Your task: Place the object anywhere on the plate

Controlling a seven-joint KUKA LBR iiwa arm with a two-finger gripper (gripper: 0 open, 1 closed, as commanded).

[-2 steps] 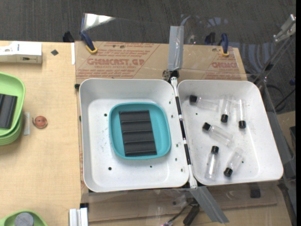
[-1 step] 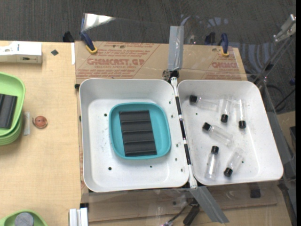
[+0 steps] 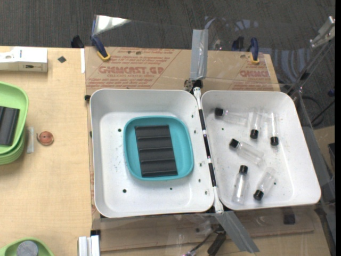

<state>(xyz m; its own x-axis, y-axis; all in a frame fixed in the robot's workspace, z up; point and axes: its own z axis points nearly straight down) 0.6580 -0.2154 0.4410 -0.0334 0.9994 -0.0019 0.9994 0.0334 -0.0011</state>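
Lying loose in the right bin (image 3: 298, 143), the vials are the task's things: about six clear tubes with black caps, scattered on the white floor, none on the plate. One vial (image 3: 230, 114) lies near the bin's upper left corner, cap toward the divider, long axis roughly left-right. Two vials (image 3: 254, 126) and (image 3: 274, 130) lie near the top centre, almost parallel, long axes running up-down in the view, caps at their lower ends. A fourth vial (image 3: 246, 150) lies in the middle on a diagonal, cap to the upper left. Two more, (image 3: 241, 181) and (image 3: 264, 185), rest near the bottom edge, both steeply angled and apart from each other. The clear bodies show weakly against the white bin; the caps are the reliable marks.

The plate (image 3: 159, 148) is teal, rounded-rectangular, with a dark ribbed insert, and sits centred in the left bin (image 3: 106, 143). It lies directly left of the vials, across the divider between the bins. The vial by the upper left corner and the middle vial are nearest to it.

The pincer's state cannot be told from this view. Judged from the layout, the task has not begun: a grasp should close across a vial's short axis.

The bins sit on cardboard on the desk (image 3: 53, 196).
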